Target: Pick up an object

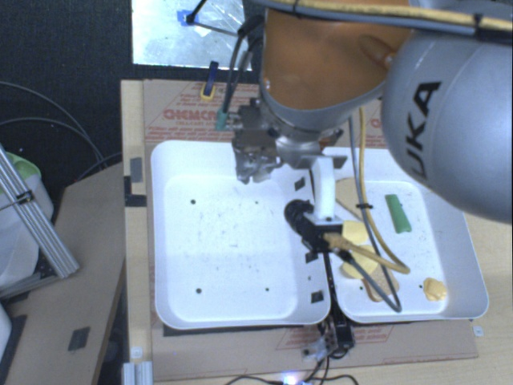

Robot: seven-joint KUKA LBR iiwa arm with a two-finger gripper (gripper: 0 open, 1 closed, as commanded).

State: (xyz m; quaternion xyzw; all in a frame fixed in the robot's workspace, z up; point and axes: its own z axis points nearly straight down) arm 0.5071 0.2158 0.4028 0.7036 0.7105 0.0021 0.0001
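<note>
Two-finger gripper hung over left bin; grip state unclear. Flat green plastic block lay well right: light, stiff; pinch across narrow width.

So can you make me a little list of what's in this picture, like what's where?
arm: grey with orange band, reaching in from the right
gripper: over the far edge of the left bin
right bin: holds a green block, a small yellow piece and more yellow things partly behind cables
under the bins: brown cardboard with red print
</note>
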